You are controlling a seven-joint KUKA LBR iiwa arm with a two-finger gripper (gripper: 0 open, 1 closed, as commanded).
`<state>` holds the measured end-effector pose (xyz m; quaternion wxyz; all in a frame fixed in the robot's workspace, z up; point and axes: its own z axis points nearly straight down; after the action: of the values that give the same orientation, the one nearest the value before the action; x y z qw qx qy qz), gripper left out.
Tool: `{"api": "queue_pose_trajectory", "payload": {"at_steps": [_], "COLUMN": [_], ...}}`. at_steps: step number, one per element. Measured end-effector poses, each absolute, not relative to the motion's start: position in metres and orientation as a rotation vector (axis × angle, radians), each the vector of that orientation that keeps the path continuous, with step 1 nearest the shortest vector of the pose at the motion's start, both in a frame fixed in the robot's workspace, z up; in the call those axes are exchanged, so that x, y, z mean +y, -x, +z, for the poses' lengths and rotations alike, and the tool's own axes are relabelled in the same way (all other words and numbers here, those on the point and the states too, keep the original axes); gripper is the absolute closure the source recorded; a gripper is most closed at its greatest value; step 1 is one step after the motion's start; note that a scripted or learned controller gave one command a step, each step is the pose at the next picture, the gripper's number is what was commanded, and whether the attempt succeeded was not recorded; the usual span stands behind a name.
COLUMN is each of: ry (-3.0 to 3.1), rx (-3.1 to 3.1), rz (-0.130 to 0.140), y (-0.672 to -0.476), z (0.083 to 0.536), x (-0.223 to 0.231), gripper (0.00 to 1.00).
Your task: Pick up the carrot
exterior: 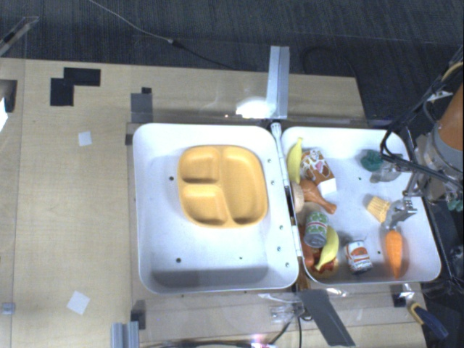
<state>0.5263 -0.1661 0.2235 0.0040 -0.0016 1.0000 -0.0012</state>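
Observation:
The orange carrot [394,253] lies lengthwise near the front right corner of the right bin [428,274]. My gripper [399,213] hangs just behind the carrot's far end, close over it, at the tip of the grey arm that comes in from the right. The carrot rests on the bin floor, and nothing shows it lifted.
A pale yellow block [377,207] sits just left of the gripper, and a small can [359,257] lies left of the carrot. A teal item [372,159], bananas [293,162], a snack pack [317,164] and another can [316,229] crowd the bin's left side. A yellow divided plate [221,185] lies in the left bin.

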Motion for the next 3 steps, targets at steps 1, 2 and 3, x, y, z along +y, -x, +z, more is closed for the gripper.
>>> {"api": "queue_pose_trajectory", "payload": {"at_steps": [1, 2, 3], "ry": [0.018, -0.150, -0.137], "rx": [3.140, 3.124, 3.116], "rz": [0.001, -0.003, -0.007], "y": [-0.529, -0.517, -0.521], "z": [0.140, 0.089, 0.102], "x": [-0.181, -0.193, -0.192], "gripper": [0.00, 0.00, 1.00]}}
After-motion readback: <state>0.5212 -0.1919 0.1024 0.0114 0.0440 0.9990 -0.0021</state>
